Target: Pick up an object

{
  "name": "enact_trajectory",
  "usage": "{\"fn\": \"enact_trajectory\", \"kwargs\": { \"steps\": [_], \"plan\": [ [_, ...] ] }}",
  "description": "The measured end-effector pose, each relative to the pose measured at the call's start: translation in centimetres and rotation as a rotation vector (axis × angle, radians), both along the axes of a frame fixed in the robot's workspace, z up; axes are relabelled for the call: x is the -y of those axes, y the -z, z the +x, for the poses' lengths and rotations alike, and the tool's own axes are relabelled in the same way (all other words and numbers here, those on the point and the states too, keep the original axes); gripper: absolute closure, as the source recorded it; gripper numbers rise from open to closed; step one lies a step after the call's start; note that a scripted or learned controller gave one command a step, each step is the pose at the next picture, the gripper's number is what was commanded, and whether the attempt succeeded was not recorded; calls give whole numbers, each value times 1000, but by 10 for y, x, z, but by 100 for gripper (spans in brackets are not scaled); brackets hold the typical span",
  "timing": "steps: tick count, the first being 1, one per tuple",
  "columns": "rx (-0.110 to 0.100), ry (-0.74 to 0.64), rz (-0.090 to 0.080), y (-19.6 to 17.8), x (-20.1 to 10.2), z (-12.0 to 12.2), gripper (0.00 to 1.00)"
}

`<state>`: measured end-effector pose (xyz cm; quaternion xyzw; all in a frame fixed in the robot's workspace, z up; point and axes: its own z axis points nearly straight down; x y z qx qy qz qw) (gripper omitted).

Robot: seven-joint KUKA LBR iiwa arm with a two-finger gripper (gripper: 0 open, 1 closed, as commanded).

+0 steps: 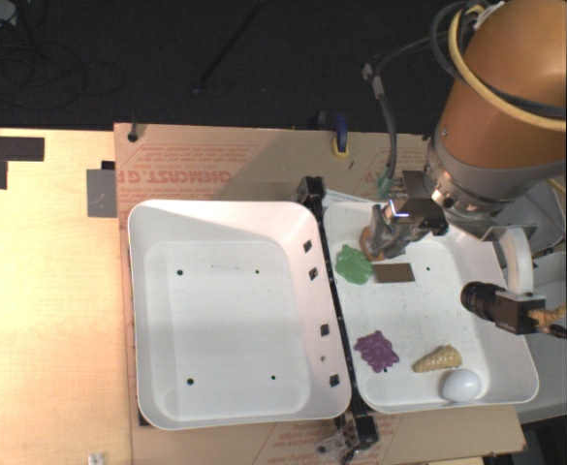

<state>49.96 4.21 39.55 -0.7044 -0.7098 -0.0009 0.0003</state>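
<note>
The pincer (385, 235) hangs low in the right bin (516, 376), beside a green object (354, 264) and a brown block (393, 273). Whether it grips anything, I cannot tell. A purple object (376, 350), a tan cone (438, 359) and a white ball (461, 385) lie nearer the front.

Arm (501, 85) cut off by the top and right edges. Gripper (388, 232) partly hiding a brown block (393, 273) and something brownish beside it; too blurred to identify.
</note>
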Motion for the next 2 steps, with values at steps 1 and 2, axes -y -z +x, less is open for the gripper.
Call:
{"fn": "enact_trajectory", "kwargs": {
  "steps": [1,2],
  "plan": [
    [4,3,-1,-67,-49,28,100],
    [-16,11,-5,35,-8,7,100]
  ]
}}
